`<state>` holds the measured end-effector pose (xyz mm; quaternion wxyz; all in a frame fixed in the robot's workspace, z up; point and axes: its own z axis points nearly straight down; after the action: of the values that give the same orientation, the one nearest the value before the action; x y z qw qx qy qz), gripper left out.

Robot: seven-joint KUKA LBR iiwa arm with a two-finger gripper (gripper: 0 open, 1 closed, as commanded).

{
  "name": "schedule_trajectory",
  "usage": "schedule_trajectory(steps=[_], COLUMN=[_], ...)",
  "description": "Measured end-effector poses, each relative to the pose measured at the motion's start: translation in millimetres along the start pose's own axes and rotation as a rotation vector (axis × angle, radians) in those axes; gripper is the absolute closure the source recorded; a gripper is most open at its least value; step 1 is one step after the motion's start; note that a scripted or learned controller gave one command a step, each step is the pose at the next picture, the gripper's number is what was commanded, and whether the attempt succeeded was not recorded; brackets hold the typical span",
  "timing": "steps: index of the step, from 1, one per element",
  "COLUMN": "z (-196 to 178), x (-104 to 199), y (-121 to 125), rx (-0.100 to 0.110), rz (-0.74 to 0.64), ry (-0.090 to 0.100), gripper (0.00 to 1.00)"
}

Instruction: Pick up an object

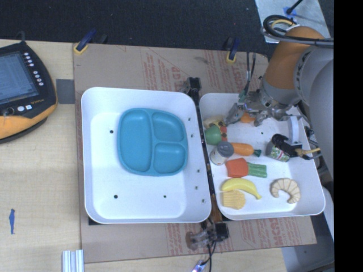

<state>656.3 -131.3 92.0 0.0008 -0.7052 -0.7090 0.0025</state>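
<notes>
Wooden tabletop (pixel 45 169) carried two white bins; the claw (pixel 248 111) hung low in the right bin (pixel 309 205), by a small orange piece (pixel 247 118), grip unclear. Banana (pixel 241 186) and croissant (pixel 286 189) lay untouched, so nothing looked lifted yet

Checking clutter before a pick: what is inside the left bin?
The left bin holds one blue divided plate, lying flat with nothing in its three compartments. Whatever lies beneath the plate is covered.
</notes>
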Motion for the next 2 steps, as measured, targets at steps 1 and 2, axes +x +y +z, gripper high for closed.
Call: schedule_trajectory(steps=[1, 2], z=[-10.0, -9.9], x=[-0.3, 0.0], y=[-0.7, -0.8], rx=[0.004, 0.006], rz=[-0.002, -0.002], ry=[0.002, 0.003], gripper=[1.00, 0.00])
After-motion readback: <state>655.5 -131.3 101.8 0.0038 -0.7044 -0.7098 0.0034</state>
